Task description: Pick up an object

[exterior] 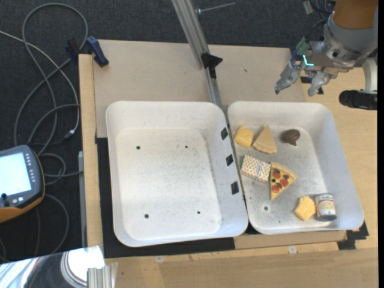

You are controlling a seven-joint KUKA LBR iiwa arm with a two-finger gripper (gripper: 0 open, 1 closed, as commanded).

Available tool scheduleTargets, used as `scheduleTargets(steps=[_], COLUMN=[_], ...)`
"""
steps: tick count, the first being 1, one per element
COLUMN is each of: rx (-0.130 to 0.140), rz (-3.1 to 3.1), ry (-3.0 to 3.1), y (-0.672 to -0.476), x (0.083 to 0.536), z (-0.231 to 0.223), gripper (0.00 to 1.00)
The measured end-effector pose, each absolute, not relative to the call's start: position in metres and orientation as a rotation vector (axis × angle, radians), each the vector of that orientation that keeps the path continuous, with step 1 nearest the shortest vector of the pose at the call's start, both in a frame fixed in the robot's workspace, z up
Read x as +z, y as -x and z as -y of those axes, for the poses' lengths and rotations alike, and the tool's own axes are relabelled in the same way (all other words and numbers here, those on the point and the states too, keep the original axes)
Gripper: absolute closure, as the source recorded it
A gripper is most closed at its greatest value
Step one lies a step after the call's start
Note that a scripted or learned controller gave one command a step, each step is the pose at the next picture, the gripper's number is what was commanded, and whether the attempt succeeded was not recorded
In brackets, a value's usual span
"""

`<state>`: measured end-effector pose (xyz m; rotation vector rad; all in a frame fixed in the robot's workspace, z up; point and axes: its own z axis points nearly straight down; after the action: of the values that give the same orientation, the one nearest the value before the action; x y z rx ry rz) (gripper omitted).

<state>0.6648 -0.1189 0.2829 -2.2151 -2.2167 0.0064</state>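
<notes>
The arm (354,14) is reaching in from the upper right, orange band topmost, wrist angling down and left. Its tool (302,80) is hanging with both fingers spread apart, gripping nothing.

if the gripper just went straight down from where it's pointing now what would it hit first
Probably the bare bench just behind the right bin, since the gripper hangs beyond the bin's far rim; depth is hard to judge from one slanted view.

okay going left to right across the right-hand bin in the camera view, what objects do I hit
yellow cheese block → patterned cracker box → pizza slice → brown round piece → yellow waffle piece → small can. The tan wedge overlaps the first few in left-right position, so it is left out.
</notes>
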Motion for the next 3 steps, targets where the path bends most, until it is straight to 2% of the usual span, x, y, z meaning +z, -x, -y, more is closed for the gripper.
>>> scheduleTargets(steps=[1, 3], rx=[0.003, 0.008], rz=[2.221, 2.215], ry=[2.217, 2.216], y=[-0.665, -0.652], x=[0.286, 0.163], z=[0.119, 0.118], gripper=[0.00, 0.00])
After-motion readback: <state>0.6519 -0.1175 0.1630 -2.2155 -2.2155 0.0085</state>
